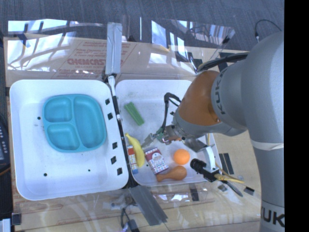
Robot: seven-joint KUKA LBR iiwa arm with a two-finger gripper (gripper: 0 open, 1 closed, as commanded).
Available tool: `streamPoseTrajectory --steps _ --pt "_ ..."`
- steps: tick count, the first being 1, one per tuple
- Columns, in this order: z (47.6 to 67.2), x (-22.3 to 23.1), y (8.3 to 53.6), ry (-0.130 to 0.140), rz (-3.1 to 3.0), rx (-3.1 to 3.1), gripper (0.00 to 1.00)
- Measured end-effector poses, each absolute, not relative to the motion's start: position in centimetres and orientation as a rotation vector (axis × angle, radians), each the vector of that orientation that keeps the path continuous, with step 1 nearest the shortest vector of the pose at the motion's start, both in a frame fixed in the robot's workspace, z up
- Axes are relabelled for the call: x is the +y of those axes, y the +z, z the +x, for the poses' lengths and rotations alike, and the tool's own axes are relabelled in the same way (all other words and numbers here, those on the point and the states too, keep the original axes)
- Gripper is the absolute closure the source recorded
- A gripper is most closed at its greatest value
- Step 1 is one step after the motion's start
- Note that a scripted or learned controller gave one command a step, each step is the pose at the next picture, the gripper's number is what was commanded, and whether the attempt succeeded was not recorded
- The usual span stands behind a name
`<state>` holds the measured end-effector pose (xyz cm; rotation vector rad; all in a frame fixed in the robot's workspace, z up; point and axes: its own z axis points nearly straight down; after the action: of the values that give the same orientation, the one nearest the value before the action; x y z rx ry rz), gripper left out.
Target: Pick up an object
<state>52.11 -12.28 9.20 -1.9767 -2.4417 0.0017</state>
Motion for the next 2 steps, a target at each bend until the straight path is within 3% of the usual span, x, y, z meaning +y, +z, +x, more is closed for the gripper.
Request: streamPoseTrajectory --steps 1,2 --pt "47.75 -11.75 9.21 0.000 -2.025 -2.406 0.00" --pt "47.83 -11.66 10.09 0.000 -2.016 -2.412 1.00"
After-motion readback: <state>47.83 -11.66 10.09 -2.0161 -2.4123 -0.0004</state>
